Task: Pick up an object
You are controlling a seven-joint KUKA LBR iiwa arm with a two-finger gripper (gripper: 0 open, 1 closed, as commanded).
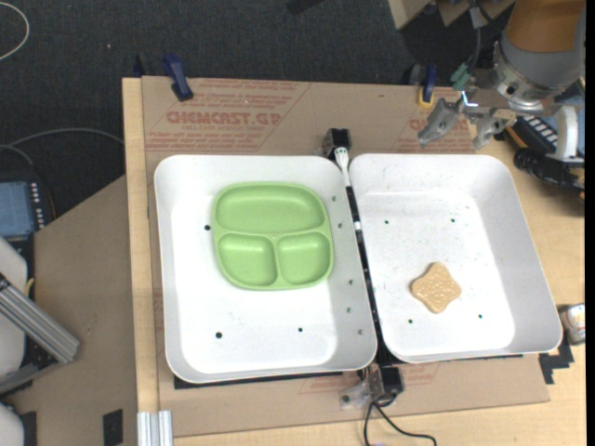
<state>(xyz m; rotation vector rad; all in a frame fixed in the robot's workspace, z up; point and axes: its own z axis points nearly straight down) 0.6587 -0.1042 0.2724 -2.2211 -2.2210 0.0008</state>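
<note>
Nearest me, at the front edge of the bench (279, 412), a black cable (390, 426) trails off from a small clamp (386, 381) btwn the two bins. Off to the near left sits an aluminium rail (37, 328), angled.

Right bin (493, 184): a tan, waffle-looking cookie (436, 289) lies flat on the floor of it, twd the near side, roughly mid-width, well apart from every wall. Nothing touching it. A few dark specks on the bin floor around it.

Left bin (177, 249): a green divided plate (273, 235) w/ three compartments, one long one at the far side and two smaller ones nearer, sits flat, approx centre, a bit twd the far half. The two bins meet along a dark seam w/ another clamp (337, 143) at the far end.

Under both is a brown cardboard sheet (232, 110) w/ red print, held by a blue clip (177, 77) at far left.

Farthest, top right: the arm (548, 26), orange band visible, w/ the end effector (457, 124) hanging over the far rim of the right bin, well apart from the cookie. Its fingers stand apart, w/ nothing btwn them.
</note>
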